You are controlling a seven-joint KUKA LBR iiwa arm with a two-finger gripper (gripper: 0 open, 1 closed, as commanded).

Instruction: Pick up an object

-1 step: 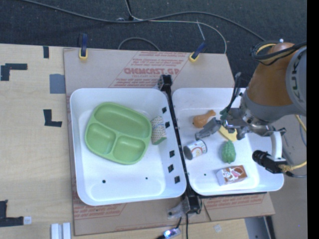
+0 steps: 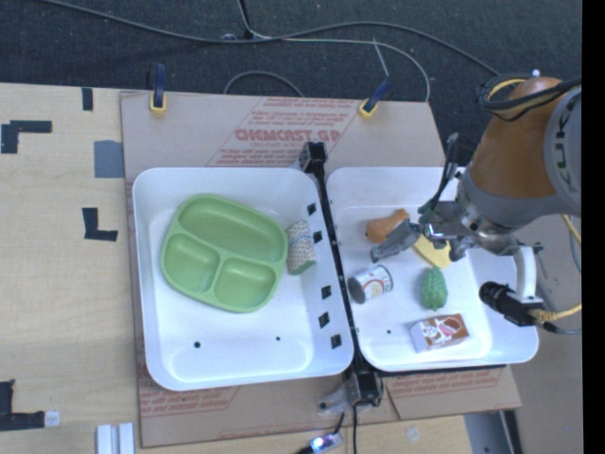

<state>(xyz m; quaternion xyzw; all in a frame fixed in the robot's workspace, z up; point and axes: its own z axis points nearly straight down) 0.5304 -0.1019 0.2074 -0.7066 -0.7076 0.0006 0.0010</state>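
The right bin (image 2: 473,356) holds several small objects. An orange bread-like piece (image 2: 383,225) lies near its far left. A flat yellow piece (image 2: 433,253) sits beside it, partly under the arm. A small tin can (image 2: 371,283) lies on its side, with a knobbly green object (image 2: 434,288) to its right. A red and white packet (image 2: 440,332) rests near the front rim. My gripper (image 2: 402,239) hangs low over the bin between the orange piece and the can, pointing left. Nothing visibly hangs from it.
The left bin (image 2: 236,367) holds a green divided plate (image 2: 224,252) and a small patterned cup (image 2: 301,247) against the wall between the bins. The arm's orange band (image 2: 515,159) looms over the right bin's far right. A black fitting (image 2: 506,303) juts out near the right rim.
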